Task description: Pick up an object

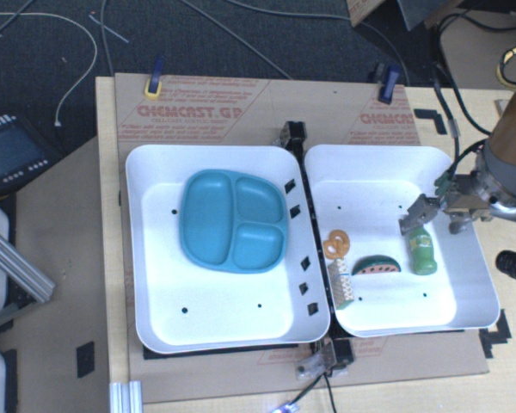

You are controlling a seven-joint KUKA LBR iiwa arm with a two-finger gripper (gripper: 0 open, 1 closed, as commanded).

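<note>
Green bottle (pixel 423 254) looks like the likeliest pick target; it lies in the right bin (pixel 387 166), toward that bin's right side, long axis roughly up-down in the camera view, with the gripper (pixel 436 212) hanging just above its upper end; one grey finger (pixel 415 214) slants down on the left, another part sits right of the bottle top, so the jaws look spread fairly wide with nothing between them, bottle not held; hard to say if the tips touch the bottle cap or hover over it

Other items in the same bin: watermelon slice toy (pixel 376 267) just left of the bottle, pretzel (pixel 334 245) farther left, silvery wrapped bar (pixel 341 285) below the pretzel near the bin's left wall; left bin (pixel 155 256) carries a blue divided plate (pixel 234 221), well apart from the action

Risks, as a judgement: gripper sits over the bottle's end rather than its middle, so closing there could pinch the cap, squirt the bottle out, or tip it on lift; rounded smooth body may roll or slip sideways; the left finger could come down on the bottle rather than beside it and shove it toward the watermelon slice toy; the bin's right rim is near, so a nudge that way could wedge the bottle against the wall; a closure at the wrong height grabs air
</note>
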